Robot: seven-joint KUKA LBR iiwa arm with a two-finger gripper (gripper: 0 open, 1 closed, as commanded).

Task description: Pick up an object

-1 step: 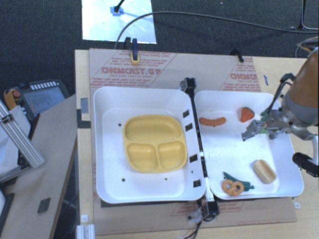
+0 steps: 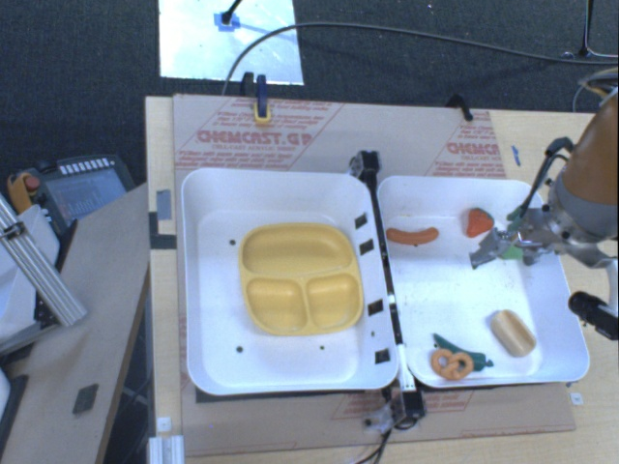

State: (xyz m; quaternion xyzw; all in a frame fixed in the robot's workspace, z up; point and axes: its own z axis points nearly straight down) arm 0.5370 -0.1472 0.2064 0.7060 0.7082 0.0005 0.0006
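In the right bin (image 2: pixel 551 288), an orange sausage (image 2: pixel 413 235) lies near the upper left. A red strawberry-shaped piece (image 2: pixel 479 222) lies to its right. A tan bread roll (image 2: pixel 514 333) rests toward the lower right. An orange pretzel (image 2: pixel 452 363) sits on a green piece (image 2: pixel 471 358) by the front wall. My gripper (image 2: pixel 495 248) hangs over the upper middle of this bin, just below and right of the red piece. The arm reaches in from the right. Nothing shows in the gripper's hold.
The left bin (image 2: pixel 208 259) holds a yellow divided plate (image 2: pixel 295 278). A black clip strip (image 2: pixel 379 269) runs along the wall between the two bins. A control pendant (image 2: pixel 82 191) and a metal rail (image 2: pixel 39 269) sit on the side table at far left.
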